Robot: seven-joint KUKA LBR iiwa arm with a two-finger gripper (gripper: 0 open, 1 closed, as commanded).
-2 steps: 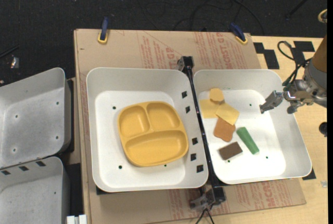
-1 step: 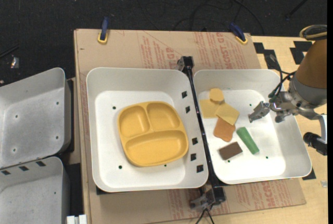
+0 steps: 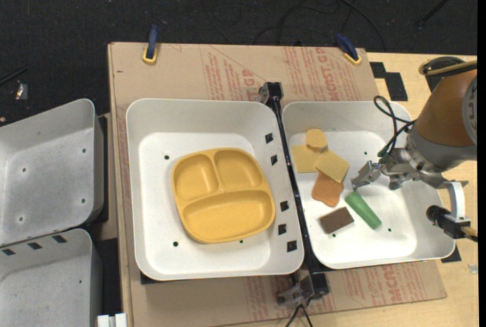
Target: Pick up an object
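The pincer (image 3: 370, 174) is seen low in the right bin (image 3: 395, 253), just above the green cylinder (image 3: 363, 210); whether it is clenched cannot be told. Tan blocks (image 3: 319, 157) and a brown block (image 3: 336, 221) lie nearby.

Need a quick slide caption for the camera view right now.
Gripper poised over the right bin, just above the green block; yellow divided tray sits in the left bin.
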